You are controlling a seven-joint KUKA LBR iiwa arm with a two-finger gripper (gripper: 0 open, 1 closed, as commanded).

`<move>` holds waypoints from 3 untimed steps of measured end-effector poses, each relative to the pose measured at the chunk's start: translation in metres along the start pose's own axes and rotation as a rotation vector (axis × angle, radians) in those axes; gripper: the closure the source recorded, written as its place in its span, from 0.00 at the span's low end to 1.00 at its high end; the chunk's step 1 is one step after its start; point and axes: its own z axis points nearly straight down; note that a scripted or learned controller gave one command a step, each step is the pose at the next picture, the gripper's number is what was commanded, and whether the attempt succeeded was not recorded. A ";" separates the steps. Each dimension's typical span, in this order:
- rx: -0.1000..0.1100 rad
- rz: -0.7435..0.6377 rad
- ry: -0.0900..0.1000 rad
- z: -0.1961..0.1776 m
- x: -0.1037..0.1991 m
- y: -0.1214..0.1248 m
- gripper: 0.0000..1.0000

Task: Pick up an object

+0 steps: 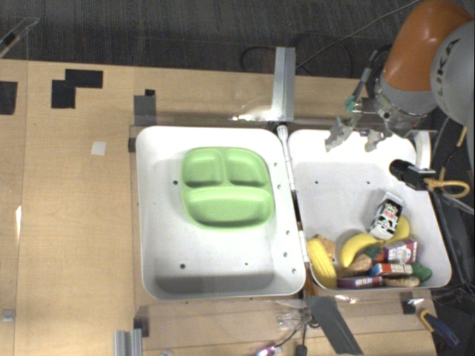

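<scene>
Yellow fruit crowds the near edge of the right bin (326, 191): a banana (355, 245) and an ear of corn (320, 258) lie touching, with small cartons and other toy food (393, 265) heaped beside them in the near right corner. A black-and-white carton (387, 217) rests just beyond the heap. The left bin (159, 199) carries a green divided plate (225, 186) near its middle. Farther back, the claw (352, 136) hangs released over the right bin's far rim, grasping nothing, its fingers (335, 138) spread above the wooden counter (67, 221).
</scene>
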 end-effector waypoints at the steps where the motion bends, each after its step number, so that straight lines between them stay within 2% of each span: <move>1: 0.001 0.124 -0.001 0.078 -0.037 -0.036 0.00; 2: -0.009 0.102 0.005 0.098 -0.074 -0.074 0.00; 3: -0.021 0.310 0.021 0.117 -0.084 -0.138 0.00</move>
